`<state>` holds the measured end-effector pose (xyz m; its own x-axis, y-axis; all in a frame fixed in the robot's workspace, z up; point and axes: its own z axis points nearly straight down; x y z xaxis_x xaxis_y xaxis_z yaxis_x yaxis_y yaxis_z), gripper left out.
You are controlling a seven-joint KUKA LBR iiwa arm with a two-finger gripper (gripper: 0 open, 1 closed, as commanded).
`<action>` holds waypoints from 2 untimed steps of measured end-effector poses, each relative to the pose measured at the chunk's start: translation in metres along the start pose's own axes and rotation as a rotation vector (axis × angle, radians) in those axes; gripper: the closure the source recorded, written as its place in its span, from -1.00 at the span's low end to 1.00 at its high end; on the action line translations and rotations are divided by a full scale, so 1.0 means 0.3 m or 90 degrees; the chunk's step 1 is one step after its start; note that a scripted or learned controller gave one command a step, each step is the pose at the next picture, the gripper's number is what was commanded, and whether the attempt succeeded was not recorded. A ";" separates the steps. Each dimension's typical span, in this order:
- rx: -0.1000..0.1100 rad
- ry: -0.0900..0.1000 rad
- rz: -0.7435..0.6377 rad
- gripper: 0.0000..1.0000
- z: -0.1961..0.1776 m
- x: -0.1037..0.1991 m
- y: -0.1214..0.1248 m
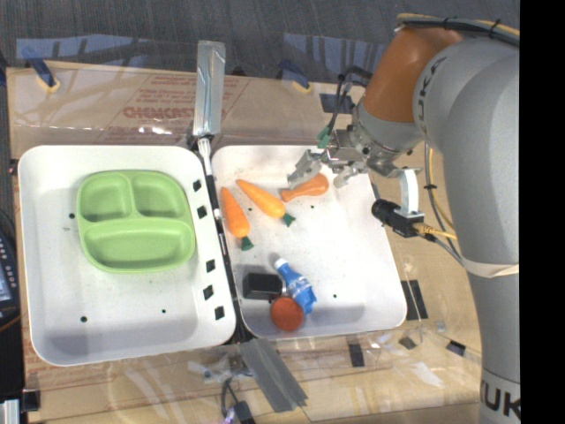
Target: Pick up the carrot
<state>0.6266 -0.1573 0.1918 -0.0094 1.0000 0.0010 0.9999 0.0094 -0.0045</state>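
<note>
Three orange carrots lie in the right bin (380,263). One carrot (234,214) is near the bin's left wall, a second carrot (262,199) is angled beside it, and a third, shorter carrot (308,187) lies further right. My gripper (325,168) hangs at the bin's far side, just above and behind the short carrot. Its fingers are spread open, and the carrot sits below the left fingertip rather than between them.
A blue bottle (296,286), a black block (260,284) and a red ball (286,314) lie at the right bin's front. The left bin (44,263) bears a green divided plate (137,217). The arm's grey body fills the right side.
</note>
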 end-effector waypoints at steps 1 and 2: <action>-0.001 0.000 0.089 -1.00 0.335 0.136 -0.015; 0.001 0.001 0.086 1.00 0.303 0.139 -0.015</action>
<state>0.6213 -0.1156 0.1009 0.1259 0.9920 0.0012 0.9920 -0.1259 -0.0061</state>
